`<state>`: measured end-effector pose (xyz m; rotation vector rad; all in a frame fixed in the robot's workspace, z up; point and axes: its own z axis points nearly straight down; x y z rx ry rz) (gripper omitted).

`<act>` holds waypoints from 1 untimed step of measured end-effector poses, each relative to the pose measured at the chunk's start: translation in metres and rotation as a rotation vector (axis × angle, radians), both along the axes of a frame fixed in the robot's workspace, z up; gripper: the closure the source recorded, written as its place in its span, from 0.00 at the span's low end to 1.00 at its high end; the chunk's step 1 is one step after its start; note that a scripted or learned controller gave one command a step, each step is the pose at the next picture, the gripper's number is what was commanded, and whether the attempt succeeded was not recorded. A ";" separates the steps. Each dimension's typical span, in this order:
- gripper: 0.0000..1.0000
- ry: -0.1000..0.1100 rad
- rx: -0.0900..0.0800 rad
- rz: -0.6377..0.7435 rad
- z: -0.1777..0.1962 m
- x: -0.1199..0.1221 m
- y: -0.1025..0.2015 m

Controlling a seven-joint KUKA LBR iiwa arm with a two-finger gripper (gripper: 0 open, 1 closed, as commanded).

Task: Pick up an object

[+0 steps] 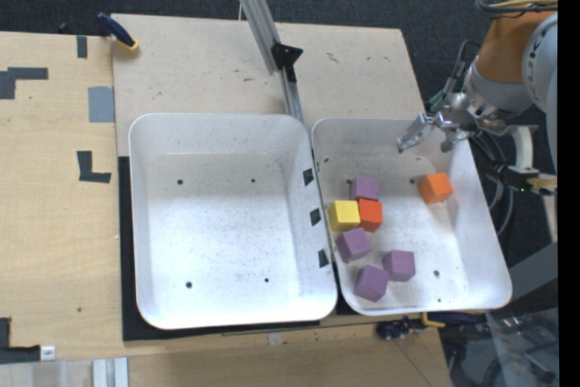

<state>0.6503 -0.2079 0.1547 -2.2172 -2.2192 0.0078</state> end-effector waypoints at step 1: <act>0.00 0.000 0.001 0.002 -0.063 0.003 0.006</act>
